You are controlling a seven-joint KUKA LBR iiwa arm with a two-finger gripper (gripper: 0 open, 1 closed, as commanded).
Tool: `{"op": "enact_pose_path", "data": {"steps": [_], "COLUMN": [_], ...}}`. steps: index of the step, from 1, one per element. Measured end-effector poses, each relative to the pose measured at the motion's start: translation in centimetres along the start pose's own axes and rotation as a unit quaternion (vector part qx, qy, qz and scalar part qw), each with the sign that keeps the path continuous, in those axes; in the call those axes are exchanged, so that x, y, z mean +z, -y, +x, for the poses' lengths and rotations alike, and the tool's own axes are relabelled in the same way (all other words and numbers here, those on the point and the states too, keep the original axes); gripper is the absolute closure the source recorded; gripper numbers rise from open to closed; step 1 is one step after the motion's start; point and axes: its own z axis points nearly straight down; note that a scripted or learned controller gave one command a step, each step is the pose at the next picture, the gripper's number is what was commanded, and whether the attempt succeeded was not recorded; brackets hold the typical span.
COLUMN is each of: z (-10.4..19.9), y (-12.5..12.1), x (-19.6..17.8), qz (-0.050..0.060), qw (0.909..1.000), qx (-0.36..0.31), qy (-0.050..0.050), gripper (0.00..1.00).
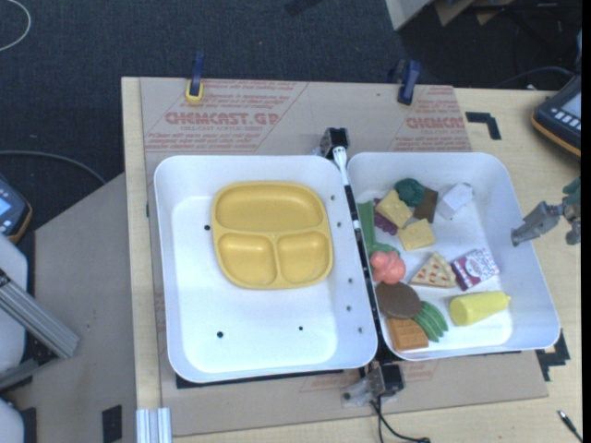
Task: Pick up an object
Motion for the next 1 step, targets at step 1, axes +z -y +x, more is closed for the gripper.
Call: {"op": "enact_pose_path", "data": {"steps": [1], "z": [0.09], "y": [-0.24], "x": [-0.65], "qz": [-0.006], "qw": [1.0], "qx": [-0.002], "qy": [0.002], "gripper": [0.0]}}
